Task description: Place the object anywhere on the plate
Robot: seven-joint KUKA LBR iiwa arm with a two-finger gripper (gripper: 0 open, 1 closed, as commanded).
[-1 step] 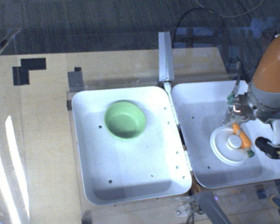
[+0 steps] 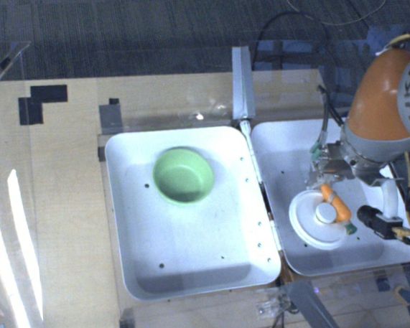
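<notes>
The arm (image 2: 390, 102) presented a large, rounded orange shell with a smooth, glossy finish. A grey housing adjoined it at the right edge and bore dark lettering, only partly legible. Beneath the orange section sat a grey collar. Thin dark cables ran along the wrist. The gripper (image 2: 326, 173) assembly was of bare metal and dark parts, its detail too small to resolve.

The arm (image 2: 394, 105) is cut off at the right edge.
</notes>
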